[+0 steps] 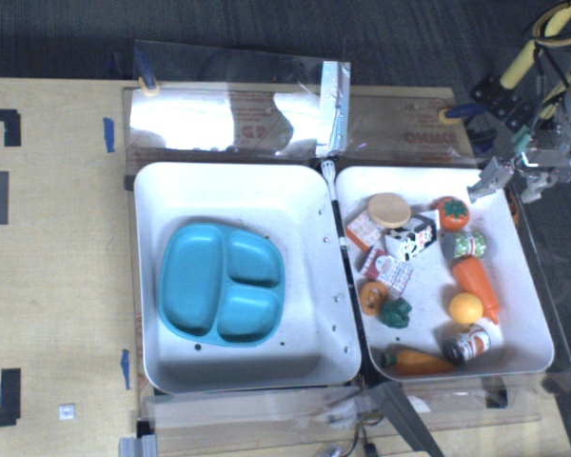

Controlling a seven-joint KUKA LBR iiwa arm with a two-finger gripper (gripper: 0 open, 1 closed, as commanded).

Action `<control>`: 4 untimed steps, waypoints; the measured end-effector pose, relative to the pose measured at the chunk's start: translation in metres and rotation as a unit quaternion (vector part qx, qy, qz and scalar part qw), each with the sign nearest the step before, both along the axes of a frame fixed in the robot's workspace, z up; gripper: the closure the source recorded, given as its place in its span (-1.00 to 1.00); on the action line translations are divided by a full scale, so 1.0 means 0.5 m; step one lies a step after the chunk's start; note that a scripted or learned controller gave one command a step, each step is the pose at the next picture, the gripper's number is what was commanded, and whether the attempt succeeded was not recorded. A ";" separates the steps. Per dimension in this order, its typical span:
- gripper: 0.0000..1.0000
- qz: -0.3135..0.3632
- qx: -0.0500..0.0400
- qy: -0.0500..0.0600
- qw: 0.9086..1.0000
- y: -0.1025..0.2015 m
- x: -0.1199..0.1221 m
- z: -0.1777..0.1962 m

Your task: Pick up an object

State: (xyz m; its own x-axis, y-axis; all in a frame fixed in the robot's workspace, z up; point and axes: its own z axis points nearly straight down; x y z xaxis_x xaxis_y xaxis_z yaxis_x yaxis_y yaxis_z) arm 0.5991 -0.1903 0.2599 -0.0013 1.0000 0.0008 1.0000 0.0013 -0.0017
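The right bin holds several toy foods: a tan round biscuit, a red tomato, a green can, a fat orange carrot, an orange ball, a red-labelled can, a thin carrot, a green broccoli piece and a black-and-white carton. My gripper hangs over the bin's far right corner, up and to the right of the tomato, apart from every item. Nothing is seen in its grasp.
A blue divided plate lies in the left bin. A clear plastic sheet stands behind that bin. Cables and the arm's yellow hose crowd the upper right. A dark strut crosses the front edge.
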 end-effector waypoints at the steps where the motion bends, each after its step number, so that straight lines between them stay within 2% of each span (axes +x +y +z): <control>1: -1.00 -0.030 -0.001 -0.004 1.000 0.031 0.076 0.074; 2: -1.00 -0.062 -0.002 -0.006 0.998 0.011 0.137 0.322; 3: -1.00 -0.156 0.000 0.006 0.988 0.014 0.132 -0.022; 4: -1.00 -0.173 0.000 0.005 0.985 0.071 0.110 -0.249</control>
